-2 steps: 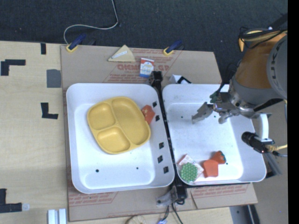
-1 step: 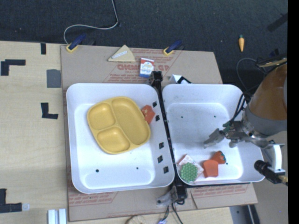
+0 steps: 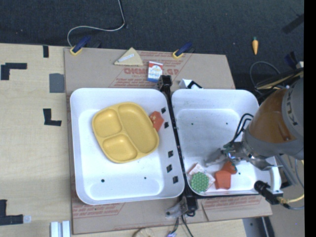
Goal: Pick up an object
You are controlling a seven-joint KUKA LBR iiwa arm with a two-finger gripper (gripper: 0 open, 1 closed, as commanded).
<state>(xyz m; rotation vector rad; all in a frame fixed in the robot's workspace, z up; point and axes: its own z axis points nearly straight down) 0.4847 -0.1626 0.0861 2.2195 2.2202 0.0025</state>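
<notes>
The arm (image 3: 279,125) reaches in from the right over the right bin (image 3: 207,100). The left bin (image 3: 81,181) holds a yellow tray (image 3: 125,131) with three compartments, and a small red piece (image 3: 157,119) lies just beside the tray's right edge. In the right bin's near corner sit an orange block (image 3: 223,179) and, to its left, a green dotted disc (image 3: 199,182), touching or nearly so. The gripper (image 3: 228,157) hangs low just above the block; whether its fingers are spread or closed I cannot tell.
</notes>
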